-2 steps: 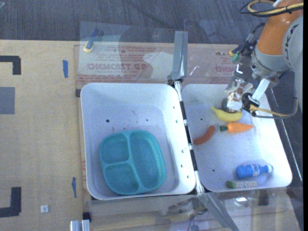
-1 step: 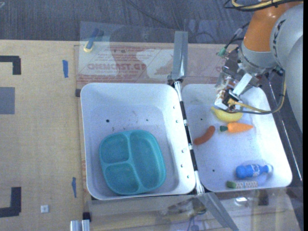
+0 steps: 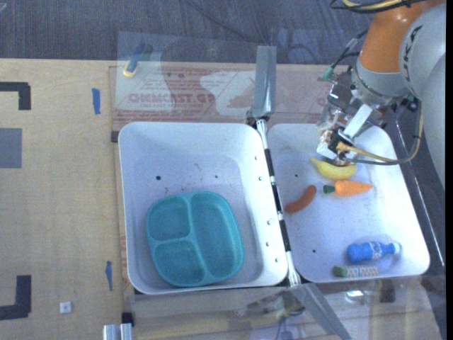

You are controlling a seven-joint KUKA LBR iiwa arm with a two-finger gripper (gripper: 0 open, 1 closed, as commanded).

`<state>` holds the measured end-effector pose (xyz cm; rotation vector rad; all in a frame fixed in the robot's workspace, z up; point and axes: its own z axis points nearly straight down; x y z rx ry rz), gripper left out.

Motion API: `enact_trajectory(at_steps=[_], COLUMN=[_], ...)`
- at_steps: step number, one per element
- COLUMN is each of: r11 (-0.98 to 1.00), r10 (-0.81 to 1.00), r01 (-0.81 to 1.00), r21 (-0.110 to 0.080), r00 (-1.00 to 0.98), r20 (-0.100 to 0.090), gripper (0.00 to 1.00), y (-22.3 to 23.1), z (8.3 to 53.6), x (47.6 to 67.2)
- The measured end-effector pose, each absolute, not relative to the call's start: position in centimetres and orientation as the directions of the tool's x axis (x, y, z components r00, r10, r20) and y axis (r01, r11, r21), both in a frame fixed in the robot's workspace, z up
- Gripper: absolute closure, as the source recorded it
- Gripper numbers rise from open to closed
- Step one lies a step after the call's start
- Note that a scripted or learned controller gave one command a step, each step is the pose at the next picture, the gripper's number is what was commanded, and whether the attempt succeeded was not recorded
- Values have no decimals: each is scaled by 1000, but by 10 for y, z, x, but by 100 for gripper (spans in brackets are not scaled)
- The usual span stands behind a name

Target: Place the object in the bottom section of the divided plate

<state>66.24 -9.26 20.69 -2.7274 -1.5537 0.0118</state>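
Observation:
A teal divided plate point(image 3: 194, 239) lies in the left bin point(image 3: 141, 147), toward its front. In the right bin point(image 3: 410, 218) lie a yellow banana point(image 3: 333, 168), an orange carrot point(image 3: 350, 188), a reddish-brown sausage point(image 3: 301, 199) and a blue bottle point(image 3: 371, 251). My gripper point(image 3: 334, 147) hangs over the right bin's back part, just above the banana's back edge. The arm's wrist and cables cover most of it.
A small green piece point(image 3: 340, 270) lies by the bottle near the right bin's front wall. A metal divider bar point(image 3: 265, 91) rises behind the seam between the bins. Wooden bench point(image 3: 56, 211) extends to the left.

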Motion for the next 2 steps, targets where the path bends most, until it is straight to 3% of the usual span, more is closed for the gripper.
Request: enact_trajectory(at_steps=[1,2], r11=[-708,-545], r10=[706,839], r01=[706,839], r21=[-2,-7], r00=[708,545], r20=[-3,-3], gripper=[100,100], y=[-99,-32], z=[221,182], x=[651,652])
